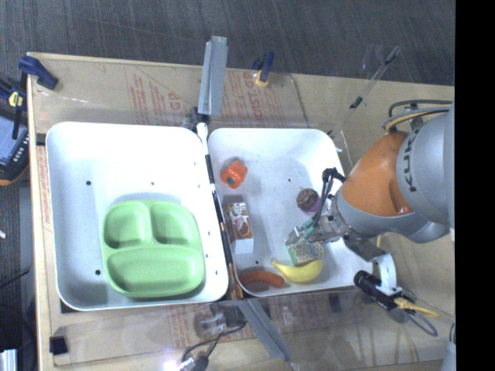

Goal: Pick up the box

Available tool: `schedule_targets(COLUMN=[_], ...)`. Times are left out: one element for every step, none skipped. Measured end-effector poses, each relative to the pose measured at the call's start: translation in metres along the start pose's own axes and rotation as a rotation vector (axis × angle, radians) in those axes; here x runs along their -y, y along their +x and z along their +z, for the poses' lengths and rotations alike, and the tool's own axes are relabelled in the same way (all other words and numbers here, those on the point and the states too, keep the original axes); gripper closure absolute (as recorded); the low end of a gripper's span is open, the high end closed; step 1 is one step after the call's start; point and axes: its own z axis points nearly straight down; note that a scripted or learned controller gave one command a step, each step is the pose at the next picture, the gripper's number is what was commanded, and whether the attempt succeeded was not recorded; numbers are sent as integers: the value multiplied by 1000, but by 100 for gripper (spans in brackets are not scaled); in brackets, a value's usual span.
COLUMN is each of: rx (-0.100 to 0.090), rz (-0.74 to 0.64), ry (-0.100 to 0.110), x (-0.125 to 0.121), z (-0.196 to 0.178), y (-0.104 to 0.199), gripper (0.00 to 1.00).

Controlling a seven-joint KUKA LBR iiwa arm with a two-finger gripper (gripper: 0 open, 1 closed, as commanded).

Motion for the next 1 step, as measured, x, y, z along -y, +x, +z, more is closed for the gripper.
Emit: schedule_targets(rx=[-1], rz=[-4], ry=[1], x=[-1], z=[-9], y=[0], gripper=[100])
